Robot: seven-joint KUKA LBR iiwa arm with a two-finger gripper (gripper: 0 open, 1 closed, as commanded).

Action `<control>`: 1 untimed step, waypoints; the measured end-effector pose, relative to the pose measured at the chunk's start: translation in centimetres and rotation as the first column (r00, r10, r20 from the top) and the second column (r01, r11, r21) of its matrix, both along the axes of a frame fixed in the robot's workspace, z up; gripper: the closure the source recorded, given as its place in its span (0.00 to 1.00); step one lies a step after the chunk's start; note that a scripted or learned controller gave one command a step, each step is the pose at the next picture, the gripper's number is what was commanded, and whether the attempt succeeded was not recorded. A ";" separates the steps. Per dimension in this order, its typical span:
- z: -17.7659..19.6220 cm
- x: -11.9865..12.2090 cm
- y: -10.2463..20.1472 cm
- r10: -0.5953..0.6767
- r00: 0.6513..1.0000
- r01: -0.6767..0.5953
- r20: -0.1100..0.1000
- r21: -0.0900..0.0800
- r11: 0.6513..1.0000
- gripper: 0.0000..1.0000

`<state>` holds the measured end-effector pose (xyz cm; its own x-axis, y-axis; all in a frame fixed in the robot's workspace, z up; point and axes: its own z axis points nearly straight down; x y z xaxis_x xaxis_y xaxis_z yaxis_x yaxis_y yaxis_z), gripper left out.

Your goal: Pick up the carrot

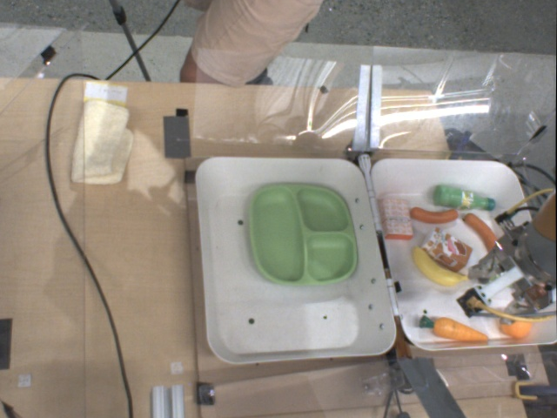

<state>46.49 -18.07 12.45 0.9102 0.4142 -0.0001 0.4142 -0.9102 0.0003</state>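
The carrot, orange with a green stub at its left end, lies flat along the front wall of the right bin. My gripper hangs low over the bin's right side, just above and to the right of the carrot and apart from it. Nothing shows between its fingertips from this angle.
The right bin also holds a green bottle, two sausages, a banana, a snack packet, a white card and a small orange piece. In the left bin lies a green divided plate. A person stands behind the bench.
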 end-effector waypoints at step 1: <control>-3.0 0.1 5.7 -0.215 0.976 0.215 0.017 0.002 0.977 0.00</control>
